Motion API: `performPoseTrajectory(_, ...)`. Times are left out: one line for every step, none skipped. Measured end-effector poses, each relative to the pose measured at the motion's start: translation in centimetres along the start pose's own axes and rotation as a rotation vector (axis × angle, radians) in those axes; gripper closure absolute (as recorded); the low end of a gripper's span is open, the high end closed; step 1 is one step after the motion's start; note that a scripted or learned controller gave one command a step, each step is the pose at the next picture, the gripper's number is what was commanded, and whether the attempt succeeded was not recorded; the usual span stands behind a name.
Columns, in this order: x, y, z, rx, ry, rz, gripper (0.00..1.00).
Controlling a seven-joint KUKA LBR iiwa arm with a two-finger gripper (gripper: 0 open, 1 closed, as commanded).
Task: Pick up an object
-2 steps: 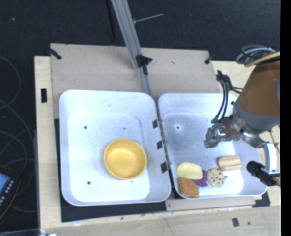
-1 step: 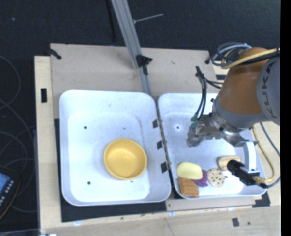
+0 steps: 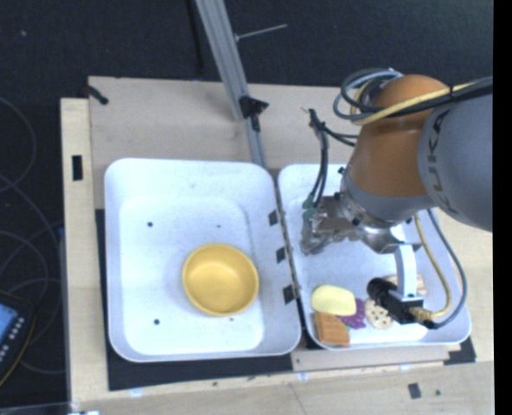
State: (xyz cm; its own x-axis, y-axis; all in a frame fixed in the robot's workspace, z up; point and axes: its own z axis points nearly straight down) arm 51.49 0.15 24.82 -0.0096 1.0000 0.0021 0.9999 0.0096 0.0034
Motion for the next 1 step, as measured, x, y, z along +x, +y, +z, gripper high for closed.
performPoseTrajectory(6.18, 1.20, 0.64, 0.002, -0.001, 0.000, 1.00)
